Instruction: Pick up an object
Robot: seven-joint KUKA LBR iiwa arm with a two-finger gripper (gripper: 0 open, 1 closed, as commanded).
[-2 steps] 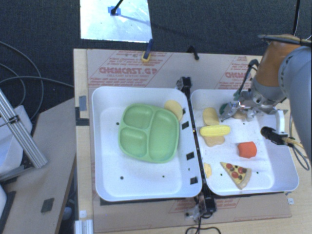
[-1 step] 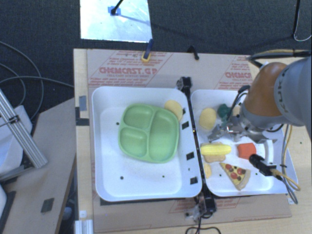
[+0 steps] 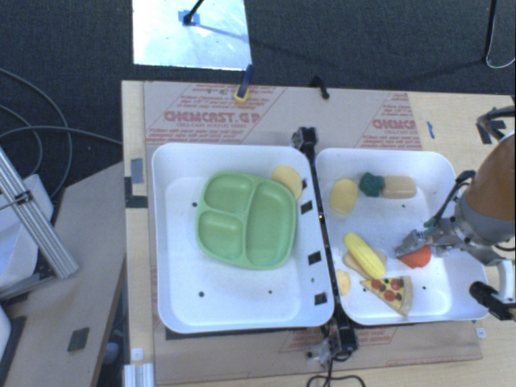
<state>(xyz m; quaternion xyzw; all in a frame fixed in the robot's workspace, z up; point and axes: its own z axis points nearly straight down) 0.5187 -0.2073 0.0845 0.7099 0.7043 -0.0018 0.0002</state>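
Observation:
My gripper [image 3: 419, 242] reaches in from the right, low over the right bin [image 3: 439, 168]. Its tip sits directly above an orange-red toy [image 3: 416, 257], covering the toy's top edge. I cannot tell if it touches the toy. To the left of it lie a yellow corn cob [image 3: 364, 254] and a pizza slice [image 3: 390, 291]. Farther back are a yellow lemon-like piece [image 3: 344, 195], a green broccoli [image 3: 371, 184] and a beige bun-like piece [image 3: 400, 188].
The left bin [image 3: 173, 216] holds a green divided plate [image 3: 247, 219] with a yellow piece [image 3: 288, 179] at its back right corner. A small yellow bit [image 3: 343, 281] lies by the right bin's left wall. The grey arm [image 3: 492, 208] covers the right bin's right side.

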